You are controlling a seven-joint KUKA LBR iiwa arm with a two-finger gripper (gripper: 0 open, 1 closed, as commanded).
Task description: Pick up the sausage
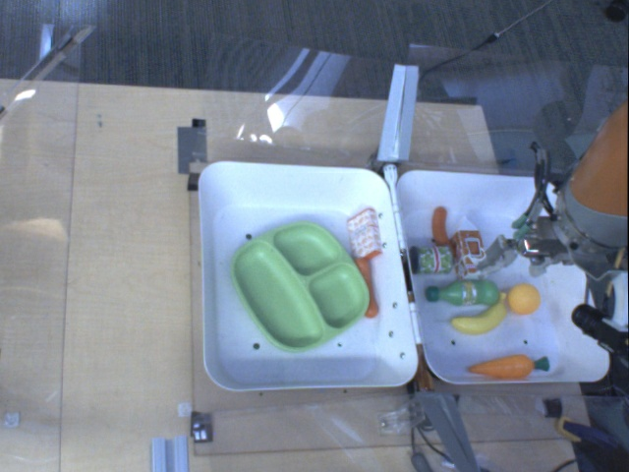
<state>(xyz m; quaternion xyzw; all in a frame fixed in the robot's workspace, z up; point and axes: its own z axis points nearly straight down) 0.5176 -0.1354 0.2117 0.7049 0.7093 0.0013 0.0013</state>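
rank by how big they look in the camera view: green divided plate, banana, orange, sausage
1. green divided plate, by far the largest
2. banana
3. sausage and orange: too close to rank; the sausage looks longer, the orange wider and rounder.

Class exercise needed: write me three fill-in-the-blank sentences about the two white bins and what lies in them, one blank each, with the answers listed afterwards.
1. The green divided tray lies in the ______ bin.
2. The banana lies directly below the green ______.
3. The sausage lies in the right bin, near its ______ edge.
4. In the right bin's bottom part lies an orange ______ with a green top.

Missing words: left; bottle; top; carrot
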